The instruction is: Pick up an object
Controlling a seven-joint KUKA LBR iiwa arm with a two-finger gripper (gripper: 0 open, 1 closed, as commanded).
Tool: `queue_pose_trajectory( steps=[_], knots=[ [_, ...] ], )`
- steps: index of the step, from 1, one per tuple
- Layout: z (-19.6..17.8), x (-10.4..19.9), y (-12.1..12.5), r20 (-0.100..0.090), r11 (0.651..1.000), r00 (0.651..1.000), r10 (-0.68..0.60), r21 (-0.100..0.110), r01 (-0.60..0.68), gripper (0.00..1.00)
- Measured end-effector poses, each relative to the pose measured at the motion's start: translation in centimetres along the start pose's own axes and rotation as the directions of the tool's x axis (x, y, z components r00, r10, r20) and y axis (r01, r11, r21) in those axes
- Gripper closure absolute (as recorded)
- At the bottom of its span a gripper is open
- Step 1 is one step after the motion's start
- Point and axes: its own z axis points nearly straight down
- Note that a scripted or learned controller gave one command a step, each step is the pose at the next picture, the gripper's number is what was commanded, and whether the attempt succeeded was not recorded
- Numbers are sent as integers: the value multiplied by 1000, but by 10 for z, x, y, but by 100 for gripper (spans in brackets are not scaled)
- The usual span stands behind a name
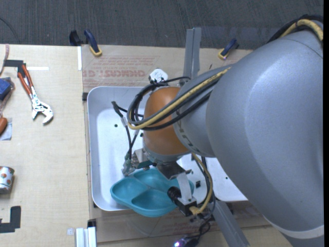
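A teal two-lobed dish [146, 195] lies at the near edge of the left white bin [100, 138], partly over its front rim. The arm's orange band [162, 122] hangs over the middle of that bin, with black and yellow cables looped around it. Below the band, my gripper [138, 163] is down at the dish's far rim, close to it or touching it. The wrist and the cable bundle cover most of the gripper. The big grey arm body hides the right side of the scene.
Red-handled pliers [32, 94] and a small metal can [5, 180] lie on the bench to the left. Clamps [92, 42] hold the cardboard at the back. A grey metal post [193, 53] rises behind the bins. A corner of the right bin [226, 184] shows under the arm.
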Motion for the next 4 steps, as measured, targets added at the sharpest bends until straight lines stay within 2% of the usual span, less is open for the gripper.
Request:
queue_pose_trajectory(
  steps=[1,2,3,4],
  knots=[
    [-2,0,-9,3,961,961,-275,-10,275,0],
    [-17,-19,26,1,754,754,-657,-2,657,0],
    [-12,-64,48,30,73,74,-997,-18,997,0],
    [-10,-39,166,5,-197,-197,-980,-2,980,0]
  ],
)
